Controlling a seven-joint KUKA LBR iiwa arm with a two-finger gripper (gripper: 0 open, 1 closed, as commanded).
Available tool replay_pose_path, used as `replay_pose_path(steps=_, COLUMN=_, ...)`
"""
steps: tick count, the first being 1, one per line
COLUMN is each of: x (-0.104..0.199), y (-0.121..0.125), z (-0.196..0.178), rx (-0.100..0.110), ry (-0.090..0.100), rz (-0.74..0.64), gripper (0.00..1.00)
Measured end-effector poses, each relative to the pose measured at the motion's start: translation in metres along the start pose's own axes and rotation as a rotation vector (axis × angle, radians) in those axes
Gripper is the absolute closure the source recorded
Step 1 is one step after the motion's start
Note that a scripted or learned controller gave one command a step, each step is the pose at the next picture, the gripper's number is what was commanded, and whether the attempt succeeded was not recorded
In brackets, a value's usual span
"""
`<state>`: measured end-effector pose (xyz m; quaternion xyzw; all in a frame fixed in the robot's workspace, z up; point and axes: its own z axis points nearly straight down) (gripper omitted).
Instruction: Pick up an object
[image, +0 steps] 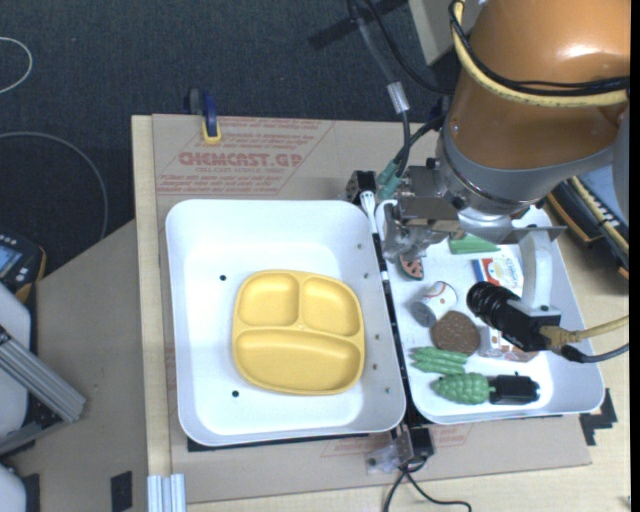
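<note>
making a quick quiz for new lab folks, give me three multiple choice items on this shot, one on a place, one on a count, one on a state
1. Where does the yellow tray lie?
A. in the left bin
B. in the right bin
C. on the bare bench

2. How many compartments does the yellow tray have?
A. two
B. three
C. five

3. Where is the tool at this moment?
A. over the yellow tray
B. outside both bins, above the floor
C. low over the right bin's near-left part, by the divide between the bins

Answers:
1 A: the tray sits alone in the middle of the left bin.
2 B: two small sections lie above one long section.
3 C: the tool hangs beside the divide, above the small items in the right bin.
</note>
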<state>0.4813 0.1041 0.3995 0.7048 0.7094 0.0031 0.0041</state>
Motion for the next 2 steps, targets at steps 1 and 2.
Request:
replay_pose_path(steps=1, x=0.0, y=0.001, z=-0.01, rx=-0.003, ry=0.0, rz=-0.001, gripper=1.0)
replay_pose_path(steps=2, x=0.001, y=0.001, z=-0.02, rx=-0.005, ry=0.0, rz=-0.002, gripper=1.0)
